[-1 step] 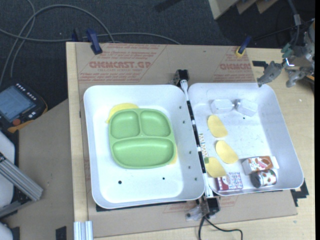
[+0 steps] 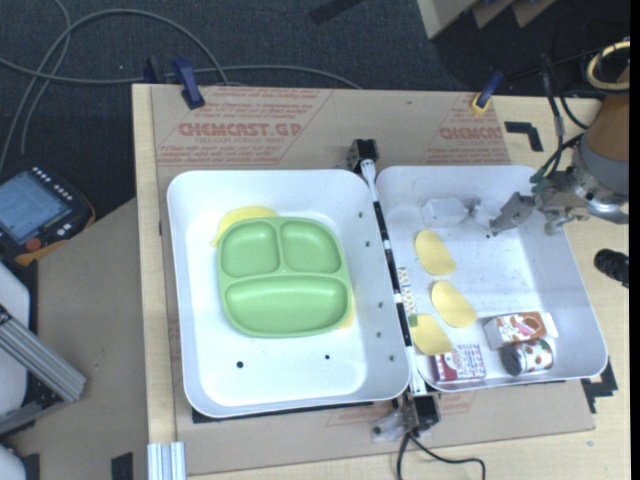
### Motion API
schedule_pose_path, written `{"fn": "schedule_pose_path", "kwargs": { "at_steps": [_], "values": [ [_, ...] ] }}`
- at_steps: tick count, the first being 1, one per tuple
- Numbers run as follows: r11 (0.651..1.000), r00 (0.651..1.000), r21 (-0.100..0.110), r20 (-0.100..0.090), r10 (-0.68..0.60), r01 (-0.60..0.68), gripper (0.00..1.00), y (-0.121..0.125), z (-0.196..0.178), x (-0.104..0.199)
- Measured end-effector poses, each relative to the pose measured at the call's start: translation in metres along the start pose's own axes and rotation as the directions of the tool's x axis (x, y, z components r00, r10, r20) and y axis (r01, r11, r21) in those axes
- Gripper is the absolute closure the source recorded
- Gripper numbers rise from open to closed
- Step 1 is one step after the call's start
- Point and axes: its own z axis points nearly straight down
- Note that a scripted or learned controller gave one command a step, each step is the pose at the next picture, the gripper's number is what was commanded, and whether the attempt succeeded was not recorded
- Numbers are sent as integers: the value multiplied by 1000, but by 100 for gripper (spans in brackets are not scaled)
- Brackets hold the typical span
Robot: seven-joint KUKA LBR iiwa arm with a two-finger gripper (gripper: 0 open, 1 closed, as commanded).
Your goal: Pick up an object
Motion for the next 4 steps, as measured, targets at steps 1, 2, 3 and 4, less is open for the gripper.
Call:
{"fn": "schedule_pose_path", "kwargs": {
  "at_steps": [1, 2, 3, 4],
  "values": [
    [1000, 1000, 0, 0, 0, 0, 0, -43, 79, 17],
    [1000, 1000, -1, 0, 0, 0, 0, -116, 79, 78],
    [1000, 1000, -2, 0, -1, 1, 0, -4, 21, 91],
    [1000, 1000, 1, -1, 0, 0, 0, -3, 79, 112]
  ]
}}
